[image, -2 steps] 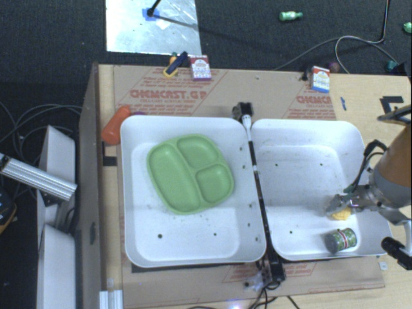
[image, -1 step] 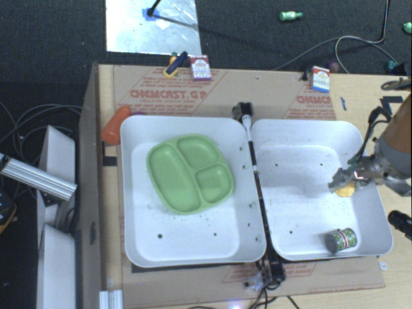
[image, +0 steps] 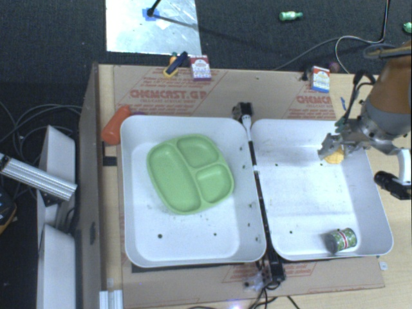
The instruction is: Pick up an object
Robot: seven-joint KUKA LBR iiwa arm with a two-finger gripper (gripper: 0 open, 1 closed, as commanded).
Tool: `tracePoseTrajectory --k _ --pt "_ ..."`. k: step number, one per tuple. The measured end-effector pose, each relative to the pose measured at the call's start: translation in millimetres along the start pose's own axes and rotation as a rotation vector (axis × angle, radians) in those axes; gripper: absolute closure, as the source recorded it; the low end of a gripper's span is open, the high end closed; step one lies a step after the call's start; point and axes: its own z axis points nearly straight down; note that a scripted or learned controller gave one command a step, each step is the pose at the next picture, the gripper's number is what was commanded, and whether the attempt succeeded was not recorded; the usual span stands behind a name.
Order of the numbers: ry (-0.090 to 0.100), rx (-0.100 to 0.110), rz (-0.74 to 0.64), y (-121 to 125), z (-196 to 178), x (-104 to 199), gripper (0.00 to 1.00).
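Observation:
My gripper (image: 333, 148) hangs low over the right bin (image: 302, 198), near its far right side. The grey arm with its orange band reaches in from the right edge. A small yellow object (image: 335, 158) lies right under the gripper tip, partly hidden by it; whether it is held I cannot tell. A green can (image: 340, 240) lies on its side in the near right corner of the same bin. In the left bin (image: 145, 237) rests a light green divided plate (image: 190, 172).
An orange object (image: 116, 123) lies on the bench by the left bin's far left corner. Two small red and white boxes (image: 201, 67) (image: 320, 79) and a yellow and black item (image: 175, 63) sit along the bench's far edge. A black divider (image: 254, 166) separates the bins.

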Motion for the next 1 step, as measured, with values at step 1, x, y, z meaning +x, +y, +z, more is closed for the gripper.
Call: tracePoseTrajectory --k 1 --pt "0.002 -0.001 -0.001 -6.6 -51.8 76.9 1.00"
